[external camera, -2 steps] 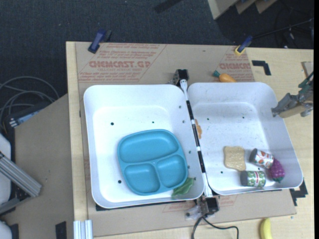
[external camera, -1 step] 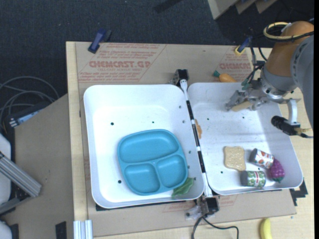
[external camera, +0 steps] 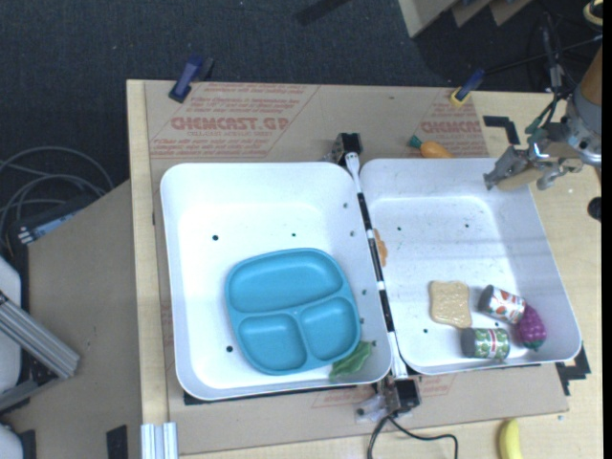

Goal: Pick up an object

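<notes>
**Robot gripper hanging over the far corner of the right bin**

A brown protective sheet is lying under two white bins, and red print reading "CHEMCAST GP" is repeating across it; the smaller lines of print are too blurred to read.

The left bin is holding a blue divided plate with three compartments, sitting toward the near side. A green leafy item is resting just beside the plate's near right corner, against the bin wall.

The right bin is holding its things in the near right corner. A tan slice of toast is lying flat. Just right of it, a small can with a red and white label is lying on its side, and a second can with a green and red label is lying below it; neither label can be read. A purple bunch of grapes is touching both cans. A small orange item is sitting against the divider between the bins.

Outside the bins, an orange carrot-like piece is lying on the sheet behind the right bin.

The arm is reaching in from the right. Its gripper is hovering over the right bin's far right corner, well apart from the toast, cans and grapes. The fingers are standing spread, with nothing between them.
</notes>
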Controlling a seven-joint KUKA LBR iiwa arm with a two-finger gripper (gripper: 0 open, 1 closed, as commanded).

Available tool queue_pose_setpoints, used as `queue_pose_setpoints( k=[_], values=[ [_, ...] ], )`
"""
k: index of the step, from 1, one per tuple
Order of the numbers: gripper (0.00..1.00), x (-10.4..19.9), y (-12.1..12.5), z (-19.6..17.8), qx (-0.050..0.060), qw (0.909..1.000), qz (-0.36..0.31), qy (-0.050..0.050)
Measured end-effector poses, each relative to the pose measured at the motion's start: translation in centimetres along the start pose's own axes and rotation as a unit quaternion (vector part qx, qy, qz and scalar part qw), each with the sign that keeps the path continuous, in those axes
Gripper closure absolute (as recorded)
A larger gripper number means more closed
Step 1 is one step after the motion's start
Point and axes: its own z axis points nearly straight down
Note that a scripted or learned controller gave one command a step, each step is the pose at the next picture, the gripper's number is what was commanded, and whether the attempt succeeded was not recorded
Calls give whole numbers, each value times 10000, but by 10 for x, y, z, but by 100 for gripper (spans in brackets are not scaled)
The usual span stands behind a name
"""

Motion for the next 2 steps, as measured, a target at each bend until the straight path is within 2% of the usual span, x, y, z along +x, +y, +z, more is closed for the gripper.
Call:
queue_pose_setpoints(
  k=[1,2],
  values=[
    [0,45,-150,112,18,10000,-1,17],
    [100,46,-149,101,-2,10000,2,21]
  ],
)
